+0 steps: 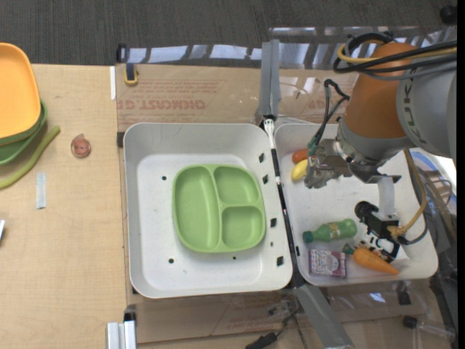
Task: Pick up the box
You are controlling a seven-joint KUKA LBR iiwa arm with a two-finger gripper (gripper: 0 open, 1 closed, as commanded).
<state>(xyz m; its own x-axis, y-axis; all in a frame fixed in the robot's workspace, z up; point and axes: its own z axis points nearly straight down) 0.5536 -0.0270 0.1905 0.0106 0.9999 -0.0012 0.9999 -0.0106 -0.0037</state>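
We're seeing the box (328, 262), small and pink-purple, lying flat in the right bin (327, 206), at the near edge toward the bin's left corner. It's sitting well apart from the jaws, so they aren't grasping it. A green bottle (330, 231) is lying on its side just behind the box; we can't tell if they're touching. An orange carrot (374, 261) is lying just to the right of the box, tip toward it.

The jaws are hanging over the far left part of the same bin. They're just beside a yellow item (298, 170) and a red-orange item (299, 155), which are sitting against the bin's left wall. We can't tell whether the jaws are released or clenched. The arm (378, 100), grey with an orange band, is reaching in from the right over the bin's far half.

The left bin (152, 195) is holding a light green three-compartment plate (218, 208), roughly centred. Both bins are sitting on a brown cardboard sheet (189, 97) on the table (65, 267).

At the table's far left we're seeing an orange dish (16, 86) stacked on a green one (22, 155). A small pinkish round thing (81, 146) and a pale strip (41, 191) are lying near them.
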